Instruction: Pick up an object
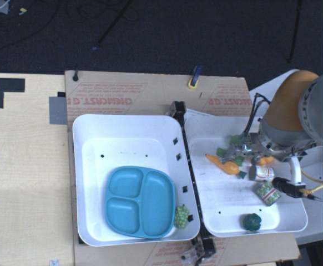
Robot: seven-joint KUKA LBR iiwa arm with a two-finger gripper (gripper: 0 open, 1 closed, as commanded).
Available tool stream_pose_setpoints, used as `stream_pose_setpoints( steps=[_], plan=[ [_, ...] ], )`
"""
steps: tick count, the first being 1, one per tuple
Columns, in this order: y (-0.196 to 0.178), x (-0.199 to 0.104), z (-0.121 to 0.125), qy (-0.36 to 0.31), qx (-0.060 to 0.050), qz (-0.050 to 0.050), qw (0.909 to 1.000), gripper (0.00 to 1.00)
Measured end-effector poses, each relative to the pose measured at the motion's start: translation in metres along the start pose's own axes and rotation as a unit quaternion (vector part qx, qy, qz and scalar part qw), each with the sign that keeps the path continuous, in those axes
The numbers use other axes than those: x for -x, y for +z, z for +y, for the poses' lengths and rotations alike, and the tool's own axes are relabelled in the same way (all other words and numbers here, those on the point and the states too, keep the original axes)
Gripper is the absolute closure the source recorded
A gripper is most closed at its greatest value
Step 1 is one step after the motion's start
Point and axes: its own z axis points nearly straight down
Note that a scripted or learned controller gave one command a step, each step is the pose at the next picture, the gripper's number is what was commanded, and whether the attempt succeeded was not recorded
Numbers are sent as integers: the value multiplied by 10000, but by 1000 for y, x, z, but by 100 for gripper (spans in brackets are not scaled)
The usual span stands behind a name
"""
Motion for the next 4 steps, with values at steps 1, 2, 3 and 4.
stream_pose_setpoints(
  steps=[1, 2, 3, 4],
  plan=[
    [12, -3, 6, 1, 81, 1, 10000, 0],
    [-3, -2, 9, 4, 125, 0, 9999, 100],
    [-47, -5, 5, 6, 25, -16, 10000, 100],
    [-110, -3, 2, 3, 37, -18, 10000, 100]
  ],
)
